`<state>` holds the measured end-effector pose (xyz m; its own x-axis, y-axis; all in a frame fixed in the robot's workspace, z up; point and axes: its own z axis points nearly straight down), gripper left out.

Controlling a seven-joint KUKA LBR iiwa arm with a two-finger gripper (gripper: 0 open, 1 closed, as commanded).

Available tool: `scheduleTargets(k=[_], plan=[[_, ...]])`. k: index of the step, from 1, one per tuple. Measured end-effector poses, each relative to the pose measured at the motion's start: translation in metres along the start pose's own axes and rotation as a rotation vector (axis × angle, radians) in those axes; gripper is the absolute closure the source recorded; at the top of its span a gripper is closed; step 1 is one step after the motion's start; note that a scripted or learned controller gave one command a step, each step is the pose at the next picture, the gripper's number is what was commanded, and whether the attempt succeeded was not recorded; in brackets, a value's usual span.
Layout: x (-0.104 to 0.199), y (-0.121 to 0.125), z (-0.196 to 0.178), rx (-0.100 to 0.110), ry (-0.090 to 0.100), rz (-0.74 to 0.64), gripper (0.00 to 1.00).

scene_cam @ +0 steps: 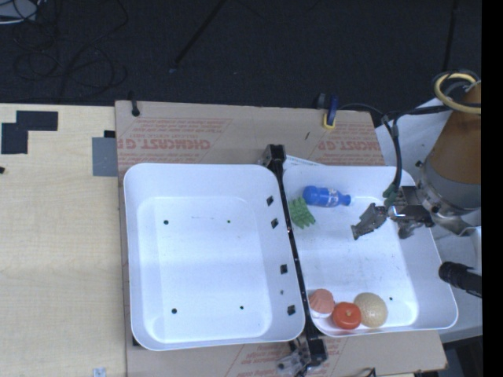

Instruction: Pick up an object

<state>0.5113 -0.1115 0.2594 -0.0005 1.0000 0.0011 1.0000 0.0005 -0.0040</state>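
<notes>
The jaws (369, 225) hung open, gripping nothing; just beyond them lay a blue bottle (324, 197) (probably light, slippery), best pinched mid-body.

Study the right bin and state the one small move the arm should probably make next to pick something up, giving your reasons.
Probably shift the gripper toward the blue bottle and lower it. The gripper hangs over bare floor of the right bin with nothing between its fingers, and the bottle lies nearest, apart from the green toy.

Blue bottle (324, 197) flat in right bin (409, 273)
</notes>
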Motion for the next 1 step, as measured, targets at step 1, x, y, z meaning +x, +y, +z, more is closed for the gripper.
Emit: scheduleTargets(k=[1], plan=[[0.0214,0.0964,-0.0626,-0.014,-0.003,-0.004,0.0]])
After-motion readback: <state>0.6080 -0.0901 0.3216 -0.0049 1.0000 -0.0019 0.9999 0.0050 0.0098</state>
